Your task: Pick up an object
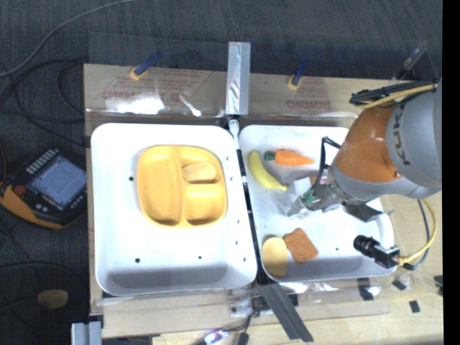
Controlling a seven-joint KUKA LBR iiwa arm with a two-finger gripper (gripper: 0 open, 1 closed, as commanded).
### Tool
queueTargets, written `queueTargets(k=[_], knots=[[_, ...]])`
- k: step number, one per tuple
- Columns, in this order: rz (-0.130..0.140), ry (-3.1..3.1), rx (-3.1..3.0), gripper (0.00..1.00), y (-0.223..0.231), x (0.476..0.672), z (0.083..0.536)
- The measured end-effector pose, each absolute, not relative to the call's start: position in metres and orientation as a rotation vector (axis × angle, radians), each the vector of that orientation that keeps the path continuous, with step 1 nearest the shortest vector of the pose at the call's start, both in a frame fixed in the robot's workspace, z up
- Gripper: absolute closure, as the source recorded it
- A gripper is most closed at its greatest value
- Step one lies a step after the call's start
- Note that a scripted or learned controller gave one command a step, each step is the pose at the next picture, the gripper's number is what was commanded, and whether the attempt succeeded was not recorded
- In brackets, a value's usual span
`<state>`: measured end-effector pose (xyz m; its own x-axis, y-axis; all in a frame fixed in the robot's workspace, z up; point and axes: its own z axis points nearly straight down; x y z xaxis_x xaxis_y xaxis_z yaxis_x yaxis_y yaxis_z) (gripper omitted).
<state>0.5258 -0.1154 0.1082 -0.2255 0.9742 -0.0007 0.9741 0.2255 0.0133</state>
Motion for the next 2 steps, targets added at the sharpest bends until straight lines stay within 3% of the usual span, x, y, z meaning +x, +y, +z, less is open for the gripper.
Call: queueTargets(k=[1, 2], knots=[[0.015, 2.452, 1.949, 0.0, -0.115, 0.526, 0.108], [-0.003, 2.47, 1.941, 0.0, -0.149, 0.583, 0.141]])
